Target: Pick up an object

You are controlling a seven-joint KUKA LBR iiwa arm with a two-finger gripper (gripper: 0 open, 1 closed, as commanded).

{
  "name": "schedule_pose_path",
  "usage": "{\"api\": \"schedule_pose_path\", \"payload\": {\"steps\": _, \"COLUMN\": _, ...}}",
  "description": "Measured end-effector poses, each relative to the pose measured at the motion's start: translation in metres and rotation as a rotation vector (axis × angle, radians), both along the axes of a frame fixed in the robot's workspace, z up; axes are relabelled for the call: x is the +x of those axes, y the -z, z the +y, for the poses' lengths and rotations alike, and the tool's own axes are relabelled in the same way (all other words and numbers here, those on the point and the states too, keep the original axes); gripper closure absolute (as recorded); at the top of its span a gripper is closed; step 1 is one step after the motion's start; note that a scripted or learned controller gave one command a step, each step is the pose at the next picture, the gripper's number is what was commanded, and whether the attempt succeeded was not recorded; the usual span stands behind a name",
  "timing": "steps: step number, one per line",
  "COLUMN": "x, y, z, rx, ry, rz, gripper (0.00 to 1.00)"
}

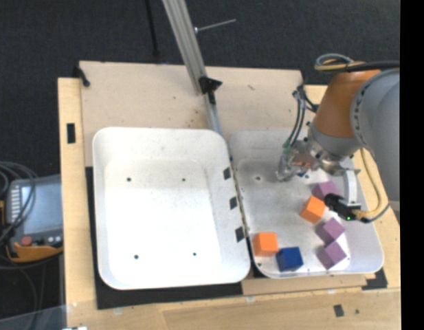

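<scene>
Tool hovers over right bin, finger state unreadable; nearest orange cube looks light, rigid, best pinched across opposite flat faces.

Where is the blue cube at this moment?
In the camera view, the blue cube sits in the right bin, near its front edge, just right of an orange cube and left of a purple block.
</scene>
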State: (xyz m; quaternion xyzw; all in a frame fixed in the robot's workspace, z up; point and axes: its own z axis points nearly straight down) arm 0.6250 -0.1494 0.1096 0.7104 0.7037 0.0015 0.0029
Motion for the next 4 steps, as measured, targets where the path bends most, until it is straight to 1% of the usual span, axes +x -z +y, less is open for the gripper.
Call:
{"api": "schedule_pose_path", "payload": {"steps": 1, "x": 0.001, "y": -0.044, "z": -0.001, "rx": 0.001, "ry": -0.003, "rz": 0.000, "gripper": 1.00}}
{"api": "schedule_pose_path", "payload": {"steps": 2, "x": 0.003, "y": -0.099, "z": -0.003, "rx": 0.000, "ry": -0.010, "rz": -0.001, "gripper": 1.00}}
{"api": "schedule_pose_path", "payload": {"steps": 3, "x": -0.009, "y": -0.102, "z": 0.058, "rx": 0.003, "ry": -0.016, "rz": 0.006, "gripper": 1.00}}
{"api": "schedule_pose_path", "payload": {"steps": 4, "x": -0.010, "y": -0.114, "z": 0.115, "rx": 0.004, "ry": -0.017, "rz": 0.003, "gripper": 1.00}}
